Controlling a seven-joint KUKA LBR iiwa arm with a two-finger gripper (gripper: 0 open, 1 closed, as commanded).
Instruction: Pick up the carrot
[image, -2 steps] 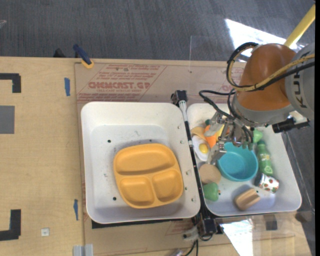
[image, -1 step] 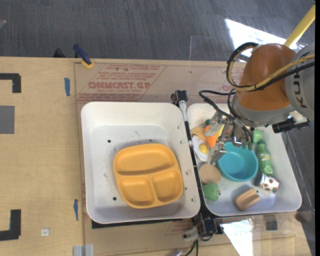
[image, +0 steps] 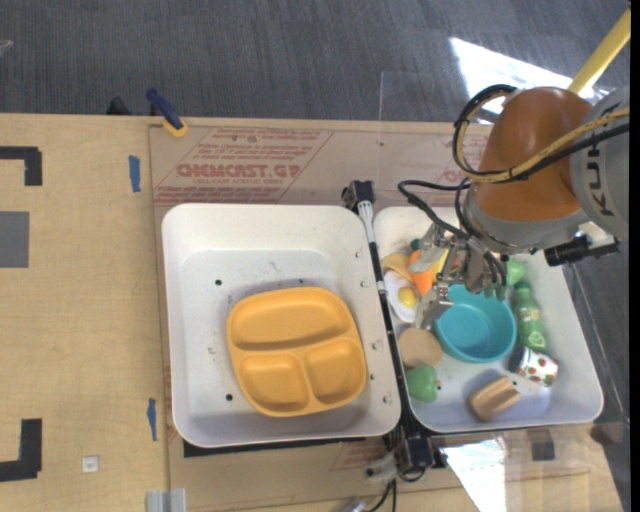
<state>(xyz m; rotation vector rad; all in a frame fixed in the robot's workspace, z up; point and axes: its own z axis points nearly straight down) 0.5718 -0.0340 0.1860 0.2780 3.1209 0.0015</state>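
Bench (image: 80, 330) carries two white bins side by side. Left bin (image: 190, 240): one yellow tray (image: 297, 349) w/ three compartments, lying flat.

Right bin (image: 580, 385): arm (image: 530, 150) reaches in from right, claw (image: 462, 272) low over bin's upper-left area. Claw state: cannot tell, wrist and cables mask it.

Carrot (image: 424, 272): small orange piece just left of claw, near bin's left wall, partly hidden; contact w/ claw not discernible.

Other items: egg (image: 404, 296) below carrot; blue bowl (image: 476, 325) at centre, just below claw; green bottle (image: 526, 312) right of bowl; tan round item (image: 420, 349) and green round item (image: 421, 381) lower left; bread (image: 494, 396) and cup (image: 538, 369) lower right.
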